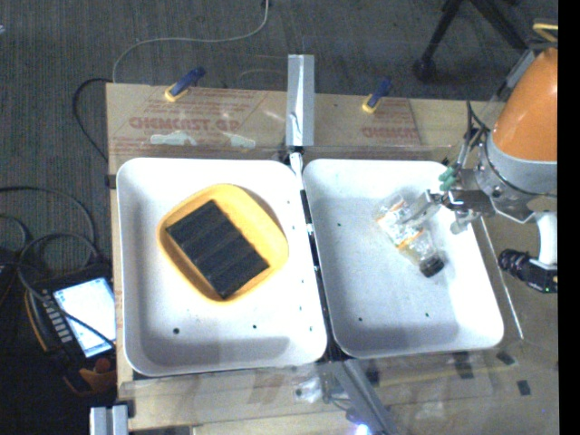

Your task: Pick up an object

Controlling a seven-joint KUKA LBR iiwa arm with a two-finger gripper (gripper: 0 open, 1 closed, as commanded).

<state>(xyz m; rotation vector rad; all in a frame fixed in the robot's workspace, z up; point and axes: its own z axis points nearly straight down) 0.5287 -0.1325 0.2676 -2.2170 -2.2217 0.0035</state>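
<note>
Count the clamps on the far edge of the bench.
2. One blue-and-yellow clamp sits on the far edge behind the left bin; the other clamp sits behind the right bin. None seems hidden.

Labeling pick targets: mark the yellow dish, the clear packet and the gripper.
yellow dish (265, 214): camera view, left bin, on its bare yellow rim.
clear packet (401, 217): camera view, right bin, on its crinkled middle.
gripper (450, 199): camera view, at the right bin's right edge, midway between its fingertips.
</note>
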